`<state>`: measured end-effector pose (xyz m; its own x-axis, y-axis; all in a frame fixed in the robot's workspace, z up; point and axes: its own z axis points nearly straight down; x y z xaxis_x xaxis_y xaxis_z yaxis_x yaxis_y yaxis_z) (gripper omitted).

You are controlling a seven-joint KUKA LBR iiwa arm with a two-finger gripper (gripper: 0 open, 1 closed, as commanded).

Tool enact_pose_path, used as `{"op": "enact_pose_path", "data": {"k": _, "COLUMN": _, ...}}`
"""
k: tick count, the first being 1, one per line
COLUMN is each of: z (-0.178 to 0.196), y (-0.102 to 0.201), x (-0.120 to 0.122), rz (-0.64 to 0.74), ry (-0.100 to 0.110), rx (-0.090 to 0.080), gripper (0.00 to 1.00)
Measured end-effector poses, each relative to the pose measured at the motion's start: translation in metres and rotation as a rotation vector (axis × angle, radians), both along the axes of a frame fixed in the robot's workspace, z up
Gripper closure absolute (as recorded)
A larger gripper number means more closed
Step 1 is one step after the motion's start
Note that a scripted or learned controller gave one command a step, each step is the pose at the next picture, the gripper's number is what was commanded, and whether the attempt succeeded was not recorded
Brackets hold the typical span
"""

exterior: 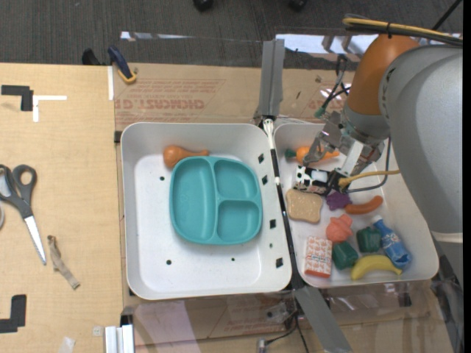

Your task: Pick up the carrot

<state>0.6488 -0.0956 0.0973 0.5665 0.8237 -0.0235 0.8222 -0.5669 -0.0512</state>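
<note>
The carrot (pixel 303 154) lies at the back left of the right bin (pixel 412 219). Its green top and a bit of orange body stick out to the left, and the rest is covered by my gripper (pixel 329 155). The gripper is down right over the carrot's orange part, with the grey arm and its orange band (pixel 383 61) rising behind it to the right. How the gripper stands around the carrot is hidden by its own body and cables.
Sharing the right bin are a black-and-white toy (pixel 309 177), bread slice (pixel 305 206), purple piece (pixel 338 199), red sausage (pixel 364 206), white carton (pixel 319 257), banana (pixel 375 267) and blue bottle (pixel 390 243). In the left bin lie a teal divided plate (pixel 216 200) and an orange toy (pixel 179 154).
</note>
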Motion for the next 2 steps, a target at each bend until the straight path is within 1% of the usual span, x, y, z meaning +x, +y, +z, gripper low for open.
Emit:
{"op": "enact_pose_path", "data": {"k": 1, "z": 0.0, "y": 0.0, "x": -0.005, "rz": -0.034, "ry": -0.013, "rx": 0.002, "gripper": 0.0}}
{"op": "enact_pose_path", "data": {"k": 2, "z": -0.001, "y": 0.009, "x": -0.015, "rz": -0.309, "ry": -0.026, "rx": -0.004, "gripper": 0.0}}
